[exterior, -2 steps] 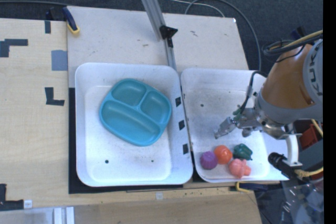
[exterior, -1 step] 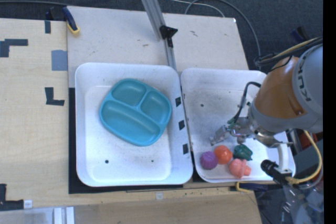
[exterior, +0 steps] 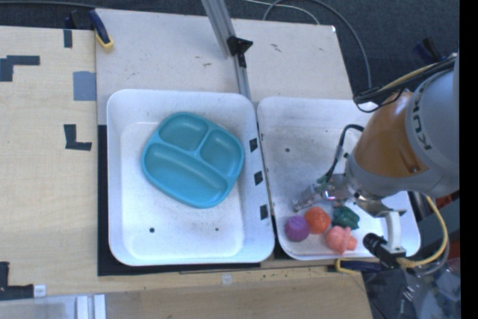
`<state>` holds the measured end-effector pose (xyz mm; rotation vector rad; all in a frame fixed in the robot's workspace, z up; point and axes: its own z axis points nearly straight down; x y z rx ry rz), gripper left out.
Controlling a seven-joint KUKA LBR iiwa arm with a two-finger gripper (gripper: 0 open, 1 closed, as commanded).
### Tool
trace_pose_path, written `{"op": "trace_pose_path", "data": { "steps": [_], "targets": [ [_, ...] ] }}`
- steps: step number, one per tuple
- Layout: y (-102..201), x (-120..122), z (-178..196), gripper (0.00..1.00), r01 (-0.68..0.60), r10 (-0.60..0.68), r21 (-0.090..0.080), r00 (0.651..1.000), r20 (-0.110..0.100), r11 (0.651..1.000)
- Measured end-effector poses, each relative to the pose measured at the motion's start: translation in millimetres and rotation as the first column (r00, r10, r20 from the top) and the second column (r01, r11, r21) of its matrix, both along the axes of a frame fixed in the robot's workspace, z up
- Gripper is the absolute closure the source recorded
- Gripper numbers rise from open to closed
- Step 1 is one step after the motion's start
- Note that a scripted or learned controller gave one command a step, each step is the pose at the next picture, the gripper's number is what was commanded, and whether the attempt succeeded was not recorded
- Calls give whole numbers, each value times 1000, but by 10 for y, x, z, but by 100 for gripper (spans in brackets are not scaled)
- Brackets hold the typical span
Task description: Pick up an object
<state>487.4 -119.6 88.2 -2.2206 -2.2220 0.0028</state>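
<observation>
Reaching in from the right, the grey arm with its orange band [exterior: 385,138] has its jaws [exterior: 317,194] low over the near corner of the right-hand shallow white bin [exterior: 299,123], evidently because the candidate items lie there. Whether the jaws stand apart or together cannot be told; nothing is seen between them. Clustered against the bin's near wall are a small purple rounded toy [exterior: 296,228], an orange rounded toy [exterior: 317,219], a dark green toy piece [exterior: 346,217] and a pink lumpy toy [exterior: 340,238], touching or just beside one another. Crowding is judged the main risk to a clean pick. The left-hand white bin [exterior: 123,183] carries a turquoise divided plastic plate [exterior: 193,159], well apart from the arm, and the wooden tabletop [exterior: 37,160] bears both bins.
</observation>
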Motion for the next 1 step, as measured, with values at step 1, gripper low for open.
{"op": "trace_pose_path", "data": {
  "steps": [1],
  "targets": [
    [10, -3, 103, 100, -1, 1, 2, 1000, -1, 1000]
  ]
}}
